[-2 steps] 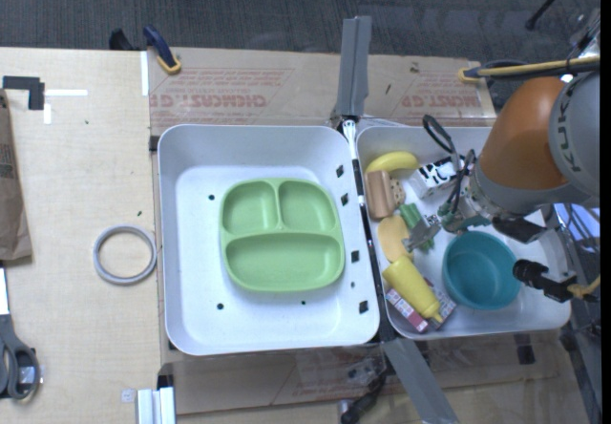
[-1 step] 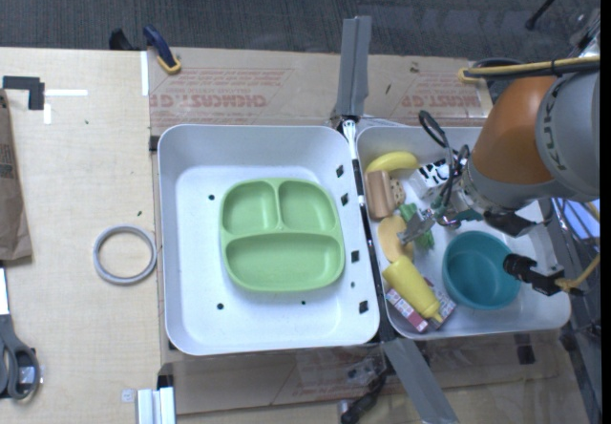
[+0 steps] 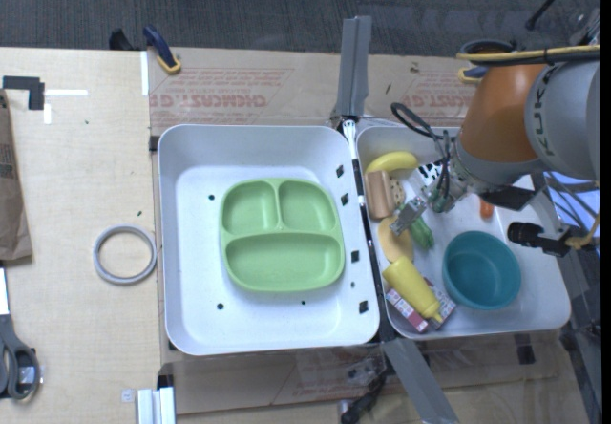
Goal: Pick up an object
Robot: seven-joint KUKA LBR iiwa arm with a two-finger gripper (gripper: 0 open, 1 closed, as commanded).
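Green divided plastic plate (image 3: pixel 282 234) lies flat in smooth white bin (image 3: pixel 181 222).

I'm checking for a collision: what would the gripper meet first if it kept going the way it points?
Probably the green item right below the gripper in the right bin, beside the yellow bottle; depth is unclear from above.

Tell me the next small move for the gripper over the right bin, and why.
Probably lower a little and close. The gripper hangs among crowded items in the right bin, just above a small green object beside the banana, and nothing is seen between its fingers.
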